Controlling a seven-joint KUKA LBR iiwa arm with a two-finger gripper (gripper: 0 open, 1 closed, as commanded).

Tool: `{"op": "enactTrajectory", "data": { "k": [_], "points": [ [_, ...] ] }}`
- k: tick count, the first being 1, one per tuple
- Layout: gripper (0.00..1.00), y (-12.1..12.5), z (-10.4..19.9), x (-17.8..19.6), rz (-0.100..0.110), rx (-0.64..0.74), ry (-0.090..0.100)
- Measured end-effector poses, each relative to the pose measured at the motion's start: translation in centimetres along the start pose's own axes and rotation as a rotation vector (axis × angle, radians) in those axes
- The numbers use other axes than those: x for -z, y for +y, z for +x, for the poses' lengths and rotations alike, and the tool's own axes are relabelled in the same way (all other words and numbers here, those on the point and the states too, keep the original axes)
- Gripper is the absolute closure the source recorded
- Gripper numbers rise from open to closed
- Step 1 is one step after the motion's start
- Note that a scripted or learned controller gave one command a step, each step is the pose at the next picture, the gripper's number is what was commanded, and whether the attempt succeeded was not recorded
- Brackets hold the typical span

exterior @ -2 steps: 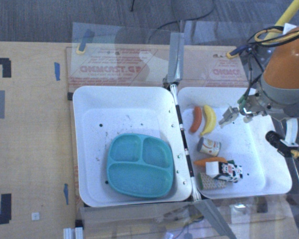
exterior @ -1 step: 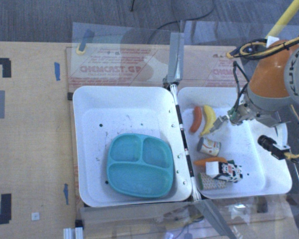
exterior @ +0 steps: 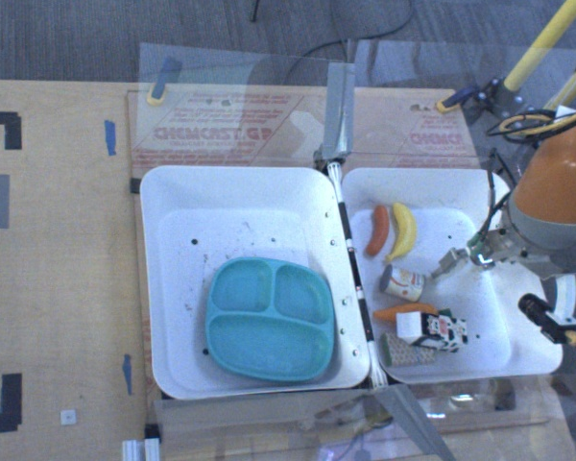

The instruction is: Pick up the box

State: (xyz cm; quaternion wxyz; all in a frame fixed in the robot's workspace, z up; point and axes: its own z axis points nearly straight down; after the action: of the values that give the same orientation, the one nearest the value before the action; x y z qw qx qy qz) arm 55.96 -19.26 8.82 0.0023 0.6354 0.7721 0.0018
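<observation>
The box point(exterior: 434, 329) is small, black and white with red marks, and lies flat near the front of the right bin point(exterior: 528, 349). An orange carrot point(exterior: 403, 311) touches its far side. A grey speckled pad point(exterior: 405, 352) lies against its front left corner. My gripper point(exterior: 458, 258) hangs over the right bin's middle, behind and to the right of the box and clear of it. It holds nothing that I can see. The arm's orange band point(exterior: 554, 185) sits above it at the right edge.
In the right bin a red sausage point(exterior: 376, 230) and a banana point(exterior: 402, 230) lie at the back, and a small can point(exterior: 403, 282) lies left of the gripper. The left bin point(exterior: 173, 209) holds a teal divided plate point(exterior: 269, 319). A metal divider point(exterior: 338, 113) stands behind the bins.
</observation>
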Motion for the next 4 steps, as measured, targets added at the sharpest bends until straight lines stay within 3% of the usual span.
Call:
{"op": "enactTrajectory", "data": {
  "k": [1, 2, 3, 4],
  "points": [
    [0.0, -7.0, 5.0, 0.1, -0.003, -0.168, -0.003],
    [0.0, -1.8, 7.0, 0.1, -0.003, -0.28, -0.004],
    [0.0, -0.7, 6.6, 0.0, -0.001, -0.437, 0.0],
    [1.0, -0.7, 6.3, 1.1, -0.005, -0.438, -0.003]
  ]
}}
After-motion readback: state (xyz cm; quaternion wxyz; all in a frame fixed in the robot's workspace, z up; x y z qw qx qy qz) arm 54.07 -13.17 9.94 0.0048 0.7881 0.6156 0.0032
